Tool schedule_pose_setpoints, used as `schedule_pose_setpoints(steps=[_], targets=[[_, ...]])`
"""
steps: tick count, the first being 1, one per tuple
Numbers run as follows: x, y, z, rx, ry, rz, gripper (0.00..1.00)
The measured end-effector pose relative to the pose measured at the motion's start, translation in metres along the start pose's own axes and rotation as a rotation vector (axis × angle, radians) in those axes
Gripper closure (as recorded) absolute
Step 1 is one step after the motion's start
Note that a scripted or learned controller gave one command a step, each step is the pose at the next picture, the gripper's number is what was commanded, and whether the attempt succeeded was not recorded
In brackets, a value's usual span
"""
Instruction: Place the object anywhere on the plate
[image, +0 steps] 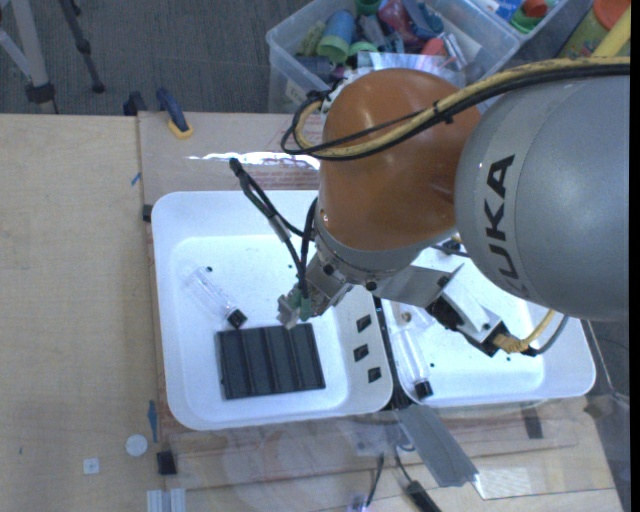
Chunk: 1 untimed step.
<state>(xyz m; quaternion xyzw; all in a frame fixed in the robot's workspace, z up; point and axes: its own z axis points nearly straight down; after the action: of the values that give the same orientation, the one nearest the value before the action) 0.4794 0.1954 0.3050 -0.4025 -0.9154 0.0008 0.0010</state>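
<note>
Ribbed black plate (270, 361) lying flat in the left bin's near right part; a small black object (237, 319) rests just beyond its far left corner.

Counting two white bins side by side on the bench: the left bin (180, 300) and the right bin (560, 375). Seeing one dark ribbed plate (270, 362) lying in the left bin, plus one clear plastic tube (208, 290) and one small black block (237, 319). Noting one arm (480, 200) and one storage tub (400, 40) behind.
</note>
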Motion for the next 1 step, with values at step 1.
schedule_pose_setpoints(steps=[1], targets=[[-0.0373,-0.0009,0.0428,-0.001,0.001,-0.202,1.0]])
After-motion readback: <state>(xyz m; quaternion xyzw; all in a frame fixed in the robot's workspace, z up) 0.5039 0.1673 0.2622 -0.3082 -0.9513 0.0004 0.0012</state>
